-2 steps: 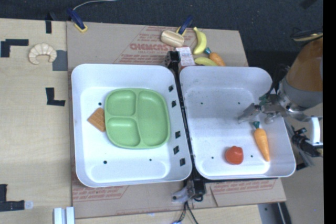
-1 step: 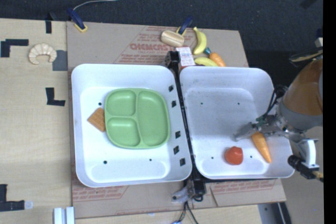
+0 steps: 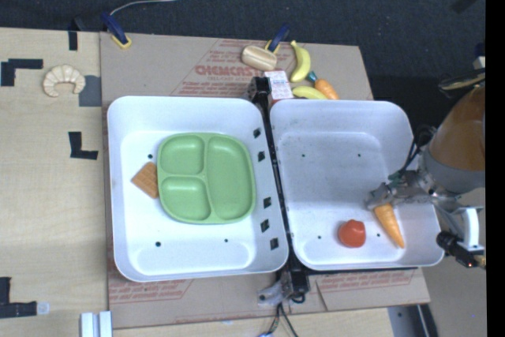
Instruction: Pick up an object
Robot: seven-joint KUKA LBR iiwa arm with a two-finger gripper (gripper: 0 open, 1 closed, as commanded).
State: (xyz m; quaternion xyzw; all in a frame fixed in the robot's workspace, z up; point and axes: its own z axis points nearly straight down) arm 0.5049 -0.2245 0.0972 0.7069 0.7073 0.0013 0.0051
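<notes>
Carrot (image 3: 390,224) lies in right bin (image 3: 339,126), long axis running near-right, top touching end effector (image 3: 388,197) just beyond. Grip state: cannot tell. Tomato (image 3: 352,233) left of carrot.

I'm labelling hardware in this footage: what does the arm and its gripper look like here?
The arm enters from the view's right as a rounded body, orange-brown on top with a grey section beneath. A thin dark cable curves along its left side. The gripper is small, made of dark grey metal parts, and sits at the right bin's edge. White and black hardware shows below the wrist.
</notes>
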